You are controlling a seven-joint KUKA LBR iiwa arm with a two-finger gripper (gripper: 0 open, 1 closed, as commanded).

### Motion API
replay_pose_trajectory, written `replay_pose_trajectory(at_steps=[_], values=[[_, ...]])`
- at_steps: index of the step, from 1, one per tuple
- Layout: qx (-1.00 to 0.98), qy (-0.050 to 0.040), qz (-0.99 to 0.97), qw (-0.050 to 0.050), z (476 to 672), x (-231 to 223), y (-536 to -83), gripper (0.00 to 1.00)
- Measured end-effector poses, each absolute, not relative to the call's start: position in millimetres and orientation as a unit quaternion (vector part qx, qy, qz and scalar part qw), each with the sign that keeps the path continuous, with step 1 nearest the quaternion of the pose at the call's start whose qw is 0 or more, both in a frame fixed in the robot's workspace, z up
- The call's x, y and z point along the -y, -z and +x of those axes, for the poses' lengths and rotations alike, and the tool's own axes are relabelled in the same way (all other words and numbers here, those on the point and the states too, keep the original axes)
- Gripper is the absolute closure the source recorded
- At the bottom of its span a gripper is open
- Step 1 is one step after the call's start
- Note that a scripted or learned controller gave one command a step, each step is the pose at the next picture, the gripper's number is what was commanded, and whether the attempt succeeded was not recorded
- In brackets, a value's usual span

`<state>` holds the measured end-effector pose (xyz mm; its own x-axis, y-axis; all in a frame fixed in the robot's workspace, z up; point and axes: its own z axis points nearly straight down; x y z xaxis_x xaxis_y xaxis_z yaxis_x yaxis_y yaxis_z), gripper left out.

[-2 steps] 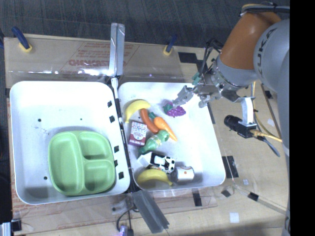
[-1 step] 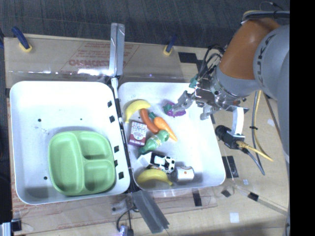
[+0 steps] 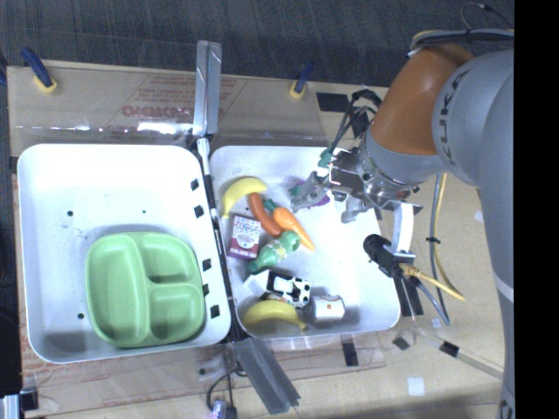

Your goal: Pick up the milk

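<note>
The milk (image 3: 289, 288), cow-patterned, lay low in the right bin (image 3: 367, 308) beside a banana (image 3: 266, 316). The gripper (image 3: 336, 190) hovered at the bin's upper right; its fingers' state could not be told. A green tray (image 3: 144, 286) filled the left bin (image 3: 52, 182) on the cardboard-covered worktop (image 3: 105, 90).

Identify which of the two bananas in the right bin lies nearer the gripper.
The upper banana, beside the carrot, lies nearer the gripper; the other banana rests at the bin's bottom edge.

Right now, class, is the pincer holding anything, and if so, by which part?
It cannot be told. The pincer is over the right bin, above the toys; the milk lies near the front, apart from it.
</note>
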<state>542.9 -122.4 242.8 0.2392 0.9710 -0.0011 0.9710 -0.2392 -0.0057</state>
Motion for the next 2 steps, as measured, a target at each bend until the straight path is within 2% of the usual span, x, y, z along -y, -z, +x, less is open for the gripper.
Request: replay_pose_trajectory(at_steps=[1, 2], values=[[0.67, -0.0005, -0.743, 0.001, 476.4, 97.7, -90.9, 0.0], [0.672, -0.0007, -0.741, 0.001, 476.9, 97.8, -100.2, 1.0]])
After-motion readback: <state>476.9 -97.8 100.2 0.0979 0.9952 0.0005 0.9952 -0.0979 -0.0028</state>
